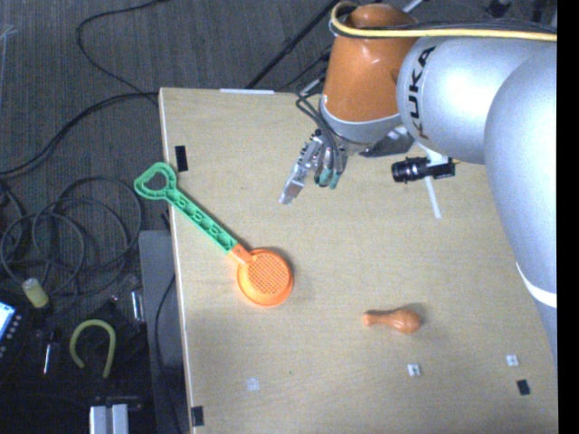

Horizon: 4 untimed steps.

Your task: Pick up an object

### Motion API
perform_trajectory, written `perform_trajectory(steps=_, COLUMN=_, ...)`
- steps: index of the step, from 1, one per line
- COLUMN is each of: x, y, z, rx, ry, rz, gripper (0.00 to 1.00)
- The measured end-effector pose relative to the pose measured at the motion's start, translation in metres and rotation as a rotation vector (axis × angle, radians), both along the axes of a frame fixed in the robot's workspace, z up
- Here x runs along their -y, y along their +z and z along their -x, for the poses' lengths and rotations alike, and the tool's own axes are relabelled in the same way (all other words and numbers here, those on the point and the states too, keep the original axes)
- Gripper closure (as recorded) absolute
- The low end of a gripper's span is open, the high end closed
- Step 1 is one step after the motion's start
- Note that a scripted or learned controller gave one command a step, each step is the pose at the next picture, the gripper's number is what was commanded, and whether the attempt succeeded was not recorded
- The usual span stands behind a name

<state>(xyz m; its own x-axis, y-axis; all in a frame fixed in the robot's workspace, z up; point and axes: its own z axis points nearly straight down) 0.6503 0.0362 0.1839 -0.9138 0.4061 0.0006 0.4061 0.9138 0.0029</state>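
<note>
Claw (308, 177) hangs above bare bench (362, 269), fingers slightly parted, gripping nothing, well apart from the strainer (265, 277).

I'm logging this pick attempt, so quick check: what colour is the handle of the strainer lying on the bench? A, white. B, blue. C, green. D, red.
C: the strainer has a green handle running up and left from its orange mesh head, lying on the bench apart from the tool.
</note>
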Motion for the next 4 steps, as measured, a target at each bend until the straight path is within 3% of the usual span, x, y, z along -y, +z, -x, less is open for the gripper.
perform_trajectory(steps=1, x=-0.121, y=-0.013, z=0.04, rx=-0.002, ry=-0.052, rz=0.0, gripper=1.0)
perform_trajectory(steps=2, x=-0.152, y=0.107, z=0.049, rx=-0.001, ry=-0.306, rz=0.004, gripper=1.0)
perform_trajectory(steps=3, x=-0.19, y=-0.088, z=0.06, rx=-0.004, ry=-0.292, rz=0.004, gripper=1.0)
perform_trajectory(steps=4, x=-0.191, y=-0.088, z=0.06, rx=-0.004, ry=-0.292, rz=0.003, gripper=0.0)
